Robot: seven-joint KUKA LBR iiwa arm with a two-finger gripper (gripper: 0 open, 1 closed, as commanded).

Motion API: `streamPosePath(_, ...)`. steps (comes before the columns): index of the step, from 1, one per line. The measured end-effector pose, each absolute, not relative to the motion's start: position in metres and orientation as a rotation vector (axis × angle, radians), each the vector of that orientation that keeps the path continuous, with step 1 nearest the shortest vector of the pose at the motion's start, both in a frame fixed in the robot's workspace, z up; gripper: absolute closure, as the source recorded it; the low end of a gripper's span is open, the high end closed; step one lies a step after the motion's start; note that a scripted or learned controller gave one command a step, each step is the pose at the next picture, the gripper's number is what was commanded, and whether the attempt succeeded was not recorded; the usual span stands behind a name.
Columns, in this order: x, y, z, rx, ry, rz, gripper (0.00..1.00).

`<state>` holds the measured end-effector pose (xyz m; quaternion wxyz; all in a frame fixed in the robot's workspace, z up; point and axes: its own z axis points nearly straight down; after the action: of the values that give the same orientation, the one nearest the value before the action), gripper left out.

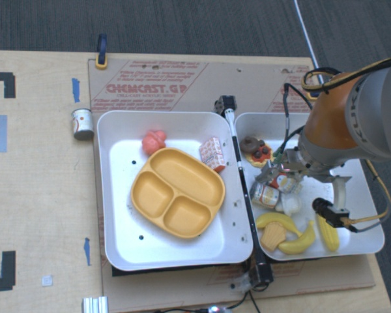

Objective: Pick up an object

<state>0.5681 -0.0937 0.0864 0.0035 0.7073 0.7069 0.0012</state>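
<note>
My gripper (278, 173) is low in the right bin (371, 240), its tip among a cluster of small items. A white-and-yellow jar-like item (266, 194) lies just below it and a white piece (290, 205) sits beside that. A chocolate doughnut (250, 143) and a red-orange toy (260, 153) lie at the bin's back left. Yellow bananas (277, 222) (302, 240) (328, 233) and a tan cookie-like piece (272, 237) rest along the front. The arm hides the fingertips.
The left bin (111, 194) holds a yellow three-compartment plate (177, 192), a pink lumpy toy (154, 140) and a red-and-white patterned box (212, 153). A small can (83, 123) stands on the bench left of the bins. Black cables trail around the wrist.
</note>
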Motion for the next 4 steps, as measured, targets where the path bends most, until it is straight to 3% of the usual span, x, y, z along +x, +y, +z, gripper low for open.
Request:
streamPosePath(1,0.569,-0.093,0.097,2.216,2.214,0.007,1.0)
streamPosePath(2,0.513,-0.073,0.185,2.221,2.222,0.001,1.0)
streamPosePath(3,0.513,-0.074,0.185,2.221,2.222,0.001,0.0)
streamPosePath(4,0.511,-0.088,0.115,2.21,2.212,0.021,0.0)
